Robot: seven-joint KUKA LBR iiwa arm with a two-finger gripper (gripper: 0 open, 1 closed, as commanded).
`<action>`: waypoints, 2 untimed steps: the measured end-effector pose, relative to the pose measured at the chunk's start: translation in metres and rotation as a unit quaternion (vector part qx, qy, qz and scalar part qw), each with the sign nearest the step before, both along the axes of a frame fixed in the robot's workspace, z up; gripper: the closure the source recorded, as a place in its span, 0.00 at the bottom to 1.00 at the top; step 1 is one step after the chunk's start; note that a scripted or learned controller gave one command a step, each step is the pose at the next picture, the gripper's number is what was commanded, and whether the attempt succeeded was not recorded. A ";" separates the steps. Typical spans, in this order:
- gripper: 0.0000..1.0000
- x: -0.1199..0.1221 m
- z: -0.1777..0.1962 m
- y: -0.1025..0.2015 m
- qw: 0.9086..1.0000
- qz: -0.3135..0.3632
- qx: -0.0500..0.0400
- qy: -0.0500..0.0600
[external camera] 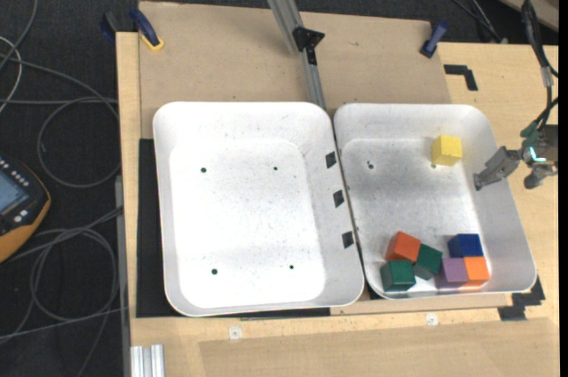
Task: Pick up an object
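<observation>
Hovering at right bin's (497, 189) edge, tool (513, 167) spread apart, grasping nothing, near yellow cube (447, 149).

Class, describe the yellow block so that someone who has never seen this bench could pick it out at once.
Find the right bin of the two white bins. Look near its far edge, toward the gripper: the yellow block sits there alone. The other blocks huddle at the bin's near edge, and none of them is yellow.
</observation>
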State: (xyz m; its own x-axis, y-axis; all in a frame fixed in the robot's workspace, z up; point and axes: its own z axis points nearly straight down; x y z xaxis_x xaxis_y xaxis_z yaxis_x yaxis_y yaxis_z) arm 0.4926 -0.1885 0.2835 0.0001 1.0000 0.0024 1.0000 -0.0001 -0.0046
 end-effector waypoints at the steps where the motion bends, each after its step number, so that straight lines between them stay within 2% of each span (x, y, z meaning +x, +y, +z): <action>1: 0.00 0.001 0.002 0.000 1.000 0.001 -0.001 -0.002; 2: 0.00 -0.001 -0.060 -0.004 1.000 0.000 0.000 0.001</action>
State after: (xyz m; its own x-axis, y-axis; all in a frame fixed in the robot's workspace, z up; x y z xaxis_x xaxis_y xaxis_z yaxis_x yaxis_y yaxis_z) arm 0.4915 -0.1921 0.2232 0.0004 1.0000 0.0029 1.0000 -0.0004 -0.0072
